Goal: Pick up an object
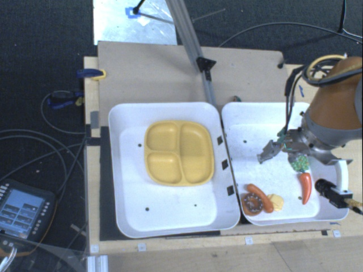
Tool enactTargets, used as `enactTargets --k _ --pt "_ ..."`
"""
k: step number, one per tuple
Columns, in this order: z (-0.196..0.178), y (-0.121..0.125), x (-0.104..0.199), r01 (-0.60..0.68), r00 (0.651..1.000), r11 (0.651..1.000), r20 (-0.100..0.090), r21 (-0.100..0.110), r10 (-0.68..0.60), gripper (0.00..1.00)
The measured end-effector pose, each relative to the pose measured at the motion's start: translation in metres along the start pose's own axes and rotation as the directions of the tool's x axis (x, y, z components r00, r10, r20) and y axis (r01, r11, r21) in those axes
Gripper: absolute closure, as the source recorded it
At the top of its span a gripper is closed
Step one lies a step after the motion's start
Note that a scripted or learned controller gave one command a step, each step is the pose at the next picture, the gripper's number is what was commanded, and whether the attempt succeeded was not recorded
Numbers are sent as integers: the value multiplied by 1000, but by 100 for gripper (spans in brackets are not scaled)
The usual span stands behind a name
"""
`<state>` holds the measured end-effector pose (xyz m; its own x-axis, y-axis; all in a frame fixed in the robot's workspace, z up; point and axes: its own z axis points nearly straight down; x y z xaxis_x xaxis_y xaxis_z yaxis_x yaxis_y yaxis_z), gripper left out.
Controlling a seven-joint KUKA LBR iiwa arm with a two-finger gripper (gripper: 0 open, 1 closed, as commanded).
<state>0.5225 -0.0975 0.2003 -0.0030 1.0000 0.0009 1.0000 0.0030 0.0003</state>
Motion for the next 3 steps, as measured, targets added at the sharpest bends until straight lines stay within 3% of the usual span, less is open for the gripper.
enactTargets --k 1,3 --pt "0 0 0 -2 1000 1000 0 -1 2 0" --pt "105 7 -1 -2 1000 1000 0 5 2 0"
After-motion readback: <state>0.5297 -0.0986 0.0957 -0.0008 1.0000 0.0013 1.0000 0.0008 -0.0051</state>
